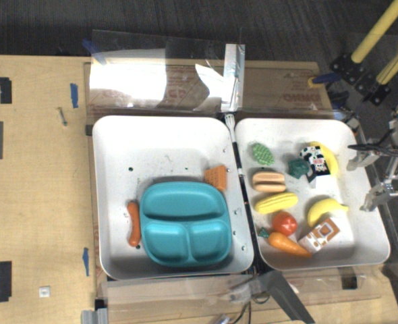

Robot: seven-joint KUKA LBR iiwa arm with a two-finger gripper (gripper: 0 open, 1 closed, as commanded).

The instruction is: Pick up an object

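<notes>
The right bin [367, 248] holds several toy foods. Among them are a green leafy piece [263, 154], a hot dog [269, 179], a yellow corn-like piece [275, 202], a red tomato [285, 222] and an orange carrot [287, 243]. A yellow banana [324, 210] lies against a brown and white box [322, 233]. A black and white block [314, 159] sits near the back, beside a dark green piece [297, 167]. In the left bin [111, 147] a teal divided tray [184, 223] lies with an orange sausage [134, 223] to its left and an orange wedge [216, 177] at its back right.
A shiny clear sheet [158, 79] and cardboard [280, 86] lie behind the bins. Yellow poles with black clamps [371, 39] stand at the top right. A thin metal fixture [381, 181] sits just outside the right bin's right rim. Tan bench [30, 201] extends to the left.
</notes>
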